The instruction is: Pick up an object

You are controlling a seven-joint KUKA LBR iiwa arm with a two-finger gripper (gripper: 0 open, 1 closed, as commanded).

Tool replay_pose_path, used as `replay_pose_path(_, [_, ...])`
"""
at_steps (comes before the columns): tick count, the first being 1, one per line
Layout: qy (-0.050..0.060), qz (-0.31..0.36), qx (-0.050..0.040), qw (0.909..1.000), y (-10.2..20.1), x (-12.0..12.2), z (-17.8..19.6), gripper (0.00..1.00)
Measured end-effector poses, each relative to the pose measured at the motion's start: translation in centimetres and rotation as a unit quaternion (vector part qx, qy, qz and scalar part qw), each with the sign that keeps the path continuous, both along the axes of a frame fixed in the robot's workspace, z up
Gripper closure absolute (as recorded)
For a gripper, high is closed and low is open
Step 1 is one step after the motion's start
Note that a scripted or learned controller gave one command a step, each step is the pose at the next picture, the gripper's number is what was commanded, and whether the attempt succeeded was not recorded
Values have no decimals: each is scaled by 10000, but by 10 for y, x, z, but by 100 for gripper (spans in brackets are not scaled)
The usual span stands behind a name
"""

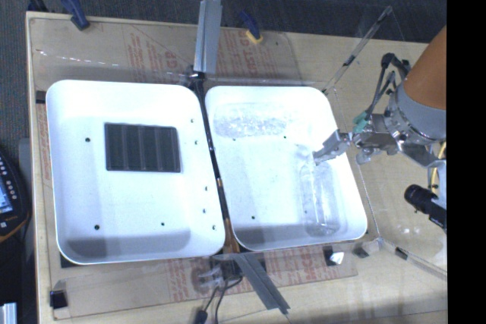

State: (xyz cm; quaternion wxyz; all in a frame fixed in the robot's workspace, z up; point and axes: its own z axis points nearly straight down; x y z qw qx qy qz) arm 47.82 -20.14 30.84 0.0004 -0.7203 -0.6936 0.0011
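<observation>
Gripper [328, 149] of mine at 3 o'clock over right bin [250, 228], above clear bottle [319, 197]; finger state indeterminate.

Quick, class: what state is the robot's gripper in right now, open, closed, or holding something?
Gripper: cannot be told; it sits above the right bin's right side, over a clear plastic item, with nothing visibly held.

Single fixed camera above bench [68, 38], slanted down (both bins [68, 99] framed).
</observation>
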Motion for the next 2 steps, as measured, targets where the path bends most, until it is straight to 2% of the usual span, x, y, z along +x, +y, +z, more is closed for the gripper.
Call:
replay_pose_path(1, [9,726,12,9974,39,16,-105,0])
replay_pose_path(2, [-8,-1187,3,9929,95,-1,-39,0])
